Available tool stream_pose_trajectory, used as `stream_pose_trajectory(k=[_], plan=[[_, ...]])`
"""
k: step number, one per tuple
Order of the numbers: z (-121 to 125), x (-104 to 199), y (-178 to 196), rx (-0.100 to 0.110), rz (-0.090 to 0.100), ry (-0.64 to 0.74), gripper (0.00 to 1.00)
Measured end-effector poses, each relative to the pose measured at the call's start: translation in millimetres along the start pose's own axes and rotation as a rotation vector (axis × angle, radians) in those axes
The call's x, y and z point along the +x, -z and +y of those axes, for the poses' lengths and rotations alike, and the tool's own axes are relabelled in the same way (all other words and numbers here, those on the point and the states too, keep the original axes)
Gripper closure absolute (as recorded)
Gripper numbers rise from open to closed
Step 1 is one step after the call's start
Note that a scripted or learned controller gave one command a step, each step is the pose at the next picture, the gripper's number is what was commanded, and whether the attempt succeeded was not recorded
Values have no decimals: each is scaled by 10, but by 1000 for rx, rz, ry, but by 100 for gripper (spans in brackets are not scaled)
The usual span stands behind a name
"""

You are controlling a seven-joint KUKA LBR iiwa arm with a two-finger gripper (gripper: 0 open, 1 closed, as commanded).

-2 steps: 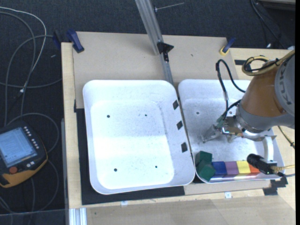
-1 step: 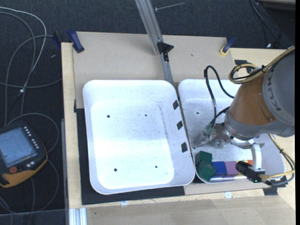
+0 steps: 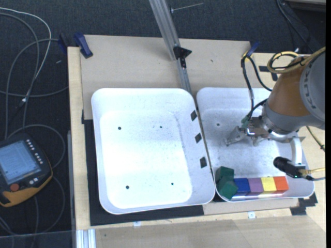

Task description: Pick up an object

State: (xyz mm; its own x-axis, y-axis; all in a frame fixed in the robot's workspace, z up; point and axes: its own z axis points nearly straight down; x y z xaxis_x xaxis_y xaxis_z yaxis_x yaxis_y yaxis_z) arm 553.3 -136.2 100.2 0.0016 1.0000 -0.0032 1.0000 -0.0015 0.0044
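My fingers (image 3: 234,137) hang spread and bare over the speckled right bin (image 3: 217,99), while at six o'clock lie a crumpled dark-green lump (image 3: 226,182) and a rainbow-striped block (image 3: 261,184).

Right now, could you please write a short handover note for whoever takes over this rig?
Tool: low over the middle of the right bin, nothing seen between its parts; whether it is open or shut cannot be told.
Objects: a dark green block and a row of blue, purple, yellow and orange blocks lie along the right bin's near edge, apart from the tool.
Left bin: bare white floor with a few dark dots.
Done: no pick visible.
Left: grasp one object and lift it.
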Motion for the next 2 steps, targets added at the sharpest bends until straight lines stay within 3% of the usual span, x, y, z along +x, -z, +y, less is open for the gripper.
stream_pose_trajectory(k=[1,2], plan=[[449,-742,703,-8,-5,-1,0],[-309,-639,449,12,6,-1,0]])
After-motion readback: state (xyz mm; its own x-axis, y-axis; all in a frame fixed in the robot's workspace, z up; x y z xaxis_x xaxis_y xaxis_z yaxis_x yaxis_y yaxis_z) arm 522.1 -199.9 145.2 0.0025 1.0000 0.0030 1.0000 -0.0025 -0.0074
